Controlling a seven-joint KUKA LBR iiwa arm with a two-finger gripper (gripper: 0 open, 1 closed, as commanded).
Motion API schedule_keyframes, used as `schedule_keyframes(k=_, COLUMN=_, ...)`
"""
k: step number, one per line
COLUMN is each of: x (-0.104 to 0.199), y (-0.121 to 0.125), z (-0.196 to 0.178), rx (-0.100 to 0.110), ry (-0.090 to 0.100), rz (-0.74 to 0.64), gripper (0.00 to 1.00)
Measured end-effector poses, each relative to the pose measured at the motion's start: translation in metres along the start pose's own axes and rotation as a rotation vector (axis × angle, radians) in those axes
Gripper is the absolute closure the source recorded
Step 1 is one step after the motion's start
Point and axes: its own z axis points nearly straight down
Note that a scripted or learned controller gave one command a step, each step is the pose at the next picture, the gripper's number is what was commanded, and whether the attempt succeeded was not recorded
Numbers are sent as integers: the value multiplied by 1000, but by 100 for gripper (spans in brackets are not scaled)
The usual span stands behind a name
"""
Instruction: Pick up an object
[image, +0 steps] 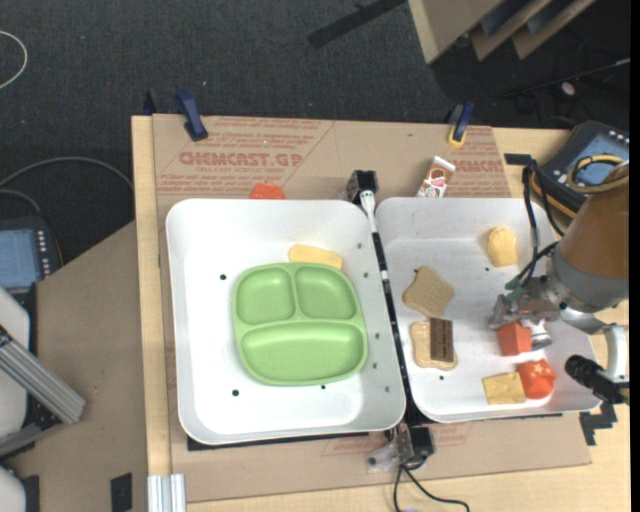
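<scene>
**Now the claw sits right over the red block**

Now I see my two-finger gripper (517, 318) low in the right white shallow bin (455, 400); the small red-orange blocky toy (514, 340) lies directly under it, touching its tip on the near side; whether it is spread or pinching, I cannot tell; near lie a yellow spongy wedge (503, 388), a matte brown bread-shaped slice (428, 290) and a glossy chocolate-topped biscuit (436, 343).

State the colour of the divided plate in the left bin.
Light green; the divided plate shows plainly in the camera view.
</scene>
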Motion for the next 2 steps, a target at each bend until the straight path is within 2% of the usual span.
schedule_keyframes(k=1, x=70, y=45, z=12, rx=-2, ry=-2, rz=-4, gripper=100)
schedule_keyframes(k=2, x=67, y=-11, z=-100, rx=-6, ry=-6, rz=6, gripper=100)
